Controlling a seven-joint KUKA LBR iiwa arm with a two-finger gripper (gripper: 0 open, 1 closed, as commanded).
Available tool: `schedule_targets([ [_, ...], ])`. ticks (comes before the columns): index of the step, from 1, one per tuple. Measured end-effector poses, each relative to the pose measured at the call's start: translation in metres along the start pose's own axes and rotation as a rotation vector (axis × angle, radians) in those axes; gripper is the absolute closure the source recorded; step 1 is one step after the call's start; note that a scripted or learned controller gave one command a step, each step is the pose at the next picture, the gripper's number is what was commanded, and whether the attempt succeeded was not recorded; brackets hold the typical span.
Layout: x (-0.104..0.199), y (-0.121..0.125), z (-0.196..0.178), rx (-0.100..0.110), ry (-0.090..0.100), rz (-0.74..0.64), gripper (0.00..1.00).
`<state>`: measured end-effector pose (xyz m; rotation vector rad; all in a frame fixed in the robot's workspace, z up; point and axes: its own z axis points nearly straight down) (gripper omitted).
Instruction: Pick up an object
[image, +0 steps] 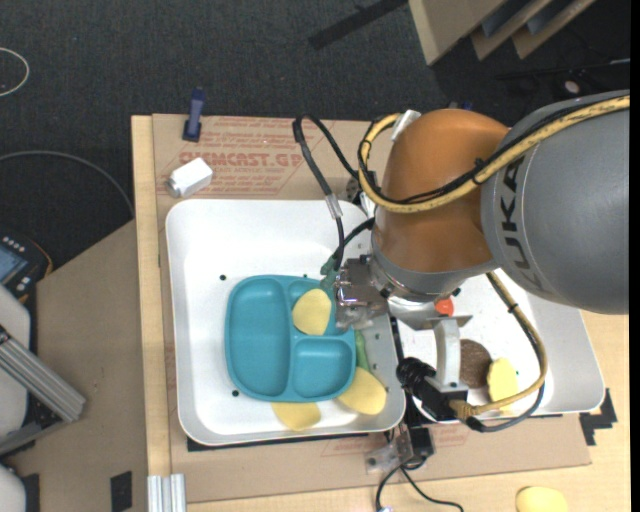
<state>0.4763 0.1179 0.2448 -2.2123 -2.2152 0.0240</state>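
Observation:
A teal divided plate (272, 338) lies in the left white bin (200, 250). One yellow piece (312, 312) rests on the plate's upper right part. Two more yellow pieces lie at the plate's lower edge, one (297, 412) in front and one (364, 393) at the right corner. My gripper (356, 312) hangs under the orange wrist band at the plate's right edge, next to the yellow piece on the plate. In the right bin (570, 385) sit a brown object (470, 362) and another yellow piece (501, 379).
The big grey arm and orange band cover most of the right bin. Cables loop over the wrist and down past the bench's front edge. A small white block (190, 177) and a blue item (194, 115) lie on the cardboard behind the bins.

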Motion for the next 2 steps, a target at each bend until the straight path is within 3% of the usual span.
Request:
schedule_targets([
  [1, 0.034, 0.001, -0.167, -0.038, 0.011, -0.004, 1.0],
  [2, 0.043, 0.0, -0.014, -0.002, -0.002, 0.002, 1.0],
])
